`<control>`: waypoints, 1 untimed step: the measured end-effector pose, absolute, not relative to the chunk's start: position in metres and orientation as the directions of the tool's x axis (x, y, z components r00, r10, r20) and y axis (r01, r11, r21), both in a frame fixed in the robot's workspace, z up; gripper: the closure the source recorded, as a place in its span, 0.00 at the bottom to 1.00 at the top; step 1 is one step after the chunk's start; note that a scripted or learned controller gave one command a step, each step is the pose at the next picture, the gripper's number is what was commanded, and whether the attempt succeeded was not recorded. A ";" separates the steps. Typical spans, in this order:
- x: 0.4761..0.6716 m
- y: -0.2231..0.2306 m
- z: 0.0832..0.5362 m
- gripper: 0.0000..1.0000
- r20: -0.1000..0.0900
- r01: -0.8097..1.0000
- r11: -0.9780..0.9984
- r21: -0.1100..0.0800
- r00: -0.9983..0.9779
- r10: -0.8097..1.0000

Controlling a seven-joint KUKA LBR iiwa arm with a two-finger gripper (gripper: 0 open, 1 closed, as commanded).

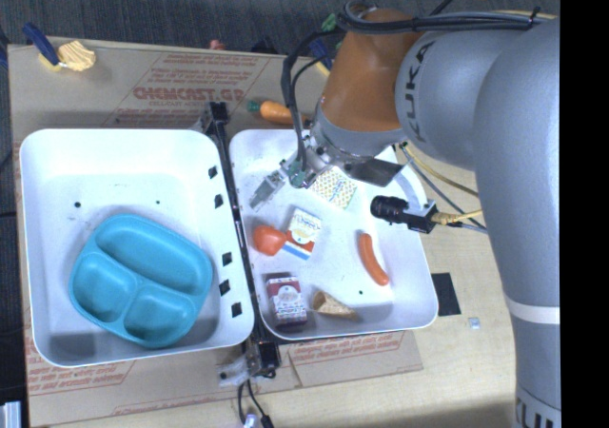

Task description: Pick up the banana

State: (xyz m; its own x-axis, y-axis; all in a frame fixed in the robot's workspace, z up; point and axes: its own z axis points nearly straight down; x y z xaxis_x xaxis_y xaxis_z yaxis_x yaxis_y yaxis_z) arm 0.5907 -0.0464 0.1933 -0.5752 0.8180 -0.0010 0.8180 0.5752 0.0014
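- The right bin is crowded. Its barest floor lies between the small carton and the sausage, below and right of the arm's tip.
- An orange piece sits just below that tip, close to the bin's left wall. A brown box and a bread wedge lie along the near rim.
- The left bin holds a blue tray, with bare floor above it.
- The arm leans in over the right bin's far end, its orange band above the wrist.
- The fingers point down-left; open or closed, I cannot tell.
- I cannot tell where the banana lies.
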 end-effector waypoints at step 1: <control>0.500 0.025 0.191 0.00 0.002 0.924 0.383 -0.006 -0.383 0.924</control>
State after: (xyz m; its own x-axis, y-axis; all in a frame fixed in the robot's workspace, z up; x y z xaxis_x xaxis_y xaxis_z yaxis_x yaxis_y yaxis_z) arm 0.5004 0.0254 0.1911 -0.3832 0.9237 0.0024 0.9237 0.3832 -0.0057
